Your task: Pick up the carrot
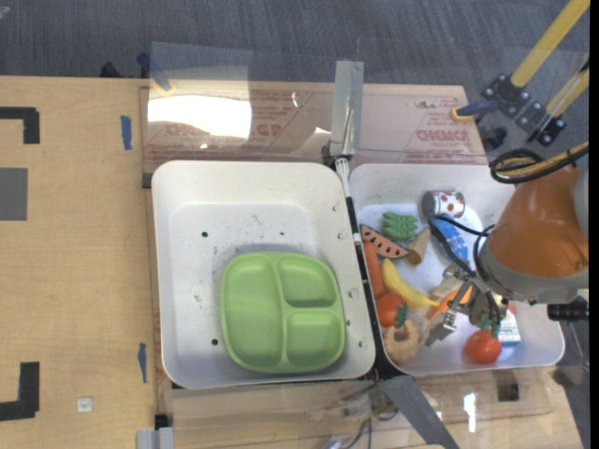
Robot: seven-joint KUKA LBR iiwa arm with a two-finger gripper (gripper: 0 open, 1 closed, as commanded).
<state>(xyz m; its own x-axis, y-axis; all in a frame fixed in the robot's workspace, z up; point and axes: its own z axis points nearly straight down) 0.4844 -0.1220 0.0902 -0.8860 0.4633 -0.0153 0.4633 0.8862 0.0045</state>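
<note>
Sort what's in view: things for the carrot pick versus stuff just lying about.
For the job:
carrot
gripper
right bin, which holds the carrot

Lying about:
banana
tomato
watermelon slice
green toy
can
green plate in the left bin

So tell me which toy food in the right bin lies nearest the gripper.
The carrot: orange, right at the gripper. The tomato and banana lie farther off.

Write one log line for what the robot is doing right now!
gripper: low in right white bin | fingers: unclear | orange carrot: beside yellow banana | green divided plate: left bin
</note>
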